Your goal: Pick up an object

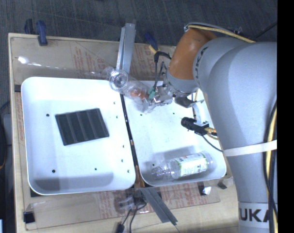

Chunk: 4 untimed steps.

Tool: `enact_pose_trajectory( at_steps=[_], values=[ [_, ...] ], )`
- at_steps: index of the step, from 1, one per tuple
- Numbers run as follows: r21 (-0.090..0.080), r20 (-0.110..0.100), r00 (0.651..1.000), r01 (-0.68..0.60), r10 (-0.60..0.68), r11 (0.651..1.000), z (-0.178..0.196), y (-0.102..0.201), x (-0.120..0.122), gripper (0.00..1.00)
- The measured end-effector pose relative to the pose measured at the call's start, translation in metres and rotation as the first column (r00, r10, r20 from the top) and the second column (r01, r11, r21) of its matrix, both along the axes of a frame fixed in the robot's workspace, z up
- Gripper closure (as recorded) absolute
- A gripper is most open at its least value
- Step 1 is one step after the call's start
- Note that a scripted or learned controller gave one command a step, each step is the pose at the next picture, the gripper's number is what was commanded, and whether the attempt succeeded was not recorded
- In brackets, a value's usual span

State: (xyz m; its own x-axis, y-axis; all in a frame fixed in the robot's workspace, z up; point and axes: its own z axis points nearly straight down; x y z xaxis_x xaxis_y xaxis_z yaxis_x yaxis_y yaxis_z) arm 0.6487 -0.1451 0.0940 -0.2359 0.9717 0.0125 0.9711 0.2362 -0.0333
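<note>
My gripper (155, 96) is low in the far left corner of the right bin (159, 140), below the orange wrist band. Right beside it, to its left, lies a small clear item with an orange-red part (136, 92); whether they touch I cannot tell. A clear plastic bottle with a white and green label (186, 165) lies on its side along the right bin's near wall. In the middle of the left bin (35, 130) a dark ribbed rectangular pad (82, 125) lies flat.
A clear round piece (119, 78) sits at the top of the divider between the bins, under a grey upright bar (126, 45). A small black part with a cable (193, 125) hangs by the arm over the right bin. The arm's grey body covers the right side.
</note>
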Motion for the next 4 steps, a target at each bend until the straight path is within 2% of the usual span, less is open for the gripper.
enact_pose_trajectory(
  at_steps=[1, 2, 3, 4],
  values=[
    [0.000, 0.001, 1.000, -0.001, 0.001, 1.000, 0.000, 0.000, 0.000, 0.00],
    [-0.008, 0.029, 0.989, -0.144, 0.145, 0.989, 0.021, 0.035, 0.007, 0.00],
    [-0.007, 0.012, 0.990, -0.143, 0.143, 0.990, 0.028, 0.032, 0.003, 1.00],
    [-0.005, 0.018, 0.989, -0.146, 0.146, 0.989, 0.029, 0.035, 0.004, 0.00]
  ],
)
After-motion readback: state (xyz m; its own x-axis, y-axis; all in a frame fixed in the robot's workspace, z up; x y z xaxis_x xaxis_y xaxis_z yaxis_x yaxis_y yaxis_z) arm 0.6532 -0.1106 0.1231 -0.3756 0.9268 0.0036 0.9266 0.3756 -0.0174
